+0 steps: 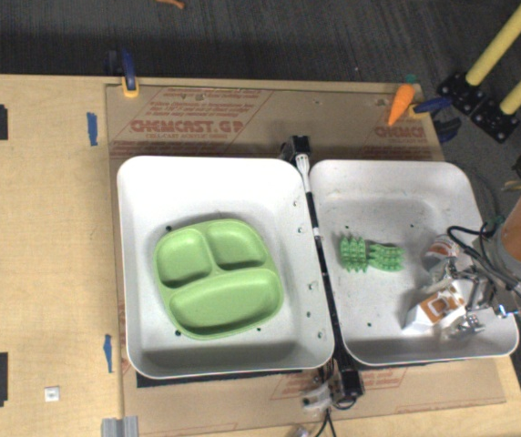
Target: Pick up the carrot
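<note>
1. My pincer [450, 309] sits low in the near right corner of the right bin [379, 182]. Cables and metal clutter it, so I cannot tell whether it is open or closed.
2. A small orange patch shows right at its tip. I take that to be the carrot [437, 309], mostly hidden and lying on the bin floor. I cannot say that I hold it.
3. It is probably a toy: light, stiff, smooth plastic, tapered. It should not crush, but it could squirt out of a pinch on the slope.
4. I would grip across the thick middle, square to its long axis, not at the thin end.
5. The bin wall is just beside it, so there is little room on that side.
6. The green spiky toy [370, 255] lies well apart and should not interfere.
</note>
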You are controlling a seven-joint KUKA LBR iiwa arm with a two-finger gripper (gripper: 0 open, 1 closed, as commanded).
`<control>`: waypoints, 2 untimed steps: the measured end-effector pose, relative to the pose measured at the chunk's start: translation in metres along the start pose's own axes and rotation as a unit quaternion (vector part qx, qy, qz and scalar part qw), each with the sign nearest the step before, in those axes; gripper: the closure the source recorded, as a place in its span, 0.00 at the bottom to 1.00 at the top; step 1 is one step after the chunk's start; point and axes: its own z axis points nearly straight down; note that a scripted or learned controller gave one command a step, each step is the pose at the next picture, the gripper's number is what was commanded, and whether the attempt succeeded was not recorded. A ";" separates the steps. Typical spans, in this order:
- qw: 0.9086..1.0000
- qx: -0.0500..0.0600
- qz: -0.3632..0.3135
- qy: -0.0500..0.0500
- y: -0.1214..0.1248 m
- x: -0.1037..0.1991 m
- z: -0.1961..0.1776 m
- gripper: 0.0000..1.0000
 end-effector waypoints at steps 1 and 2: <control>0.996 0.003 0.091 -0.003 0.085 -0.022 -0.001 0.00; 0.972 0.004 -0.233 -0.009 0.112 -0.018 -0.002 0.00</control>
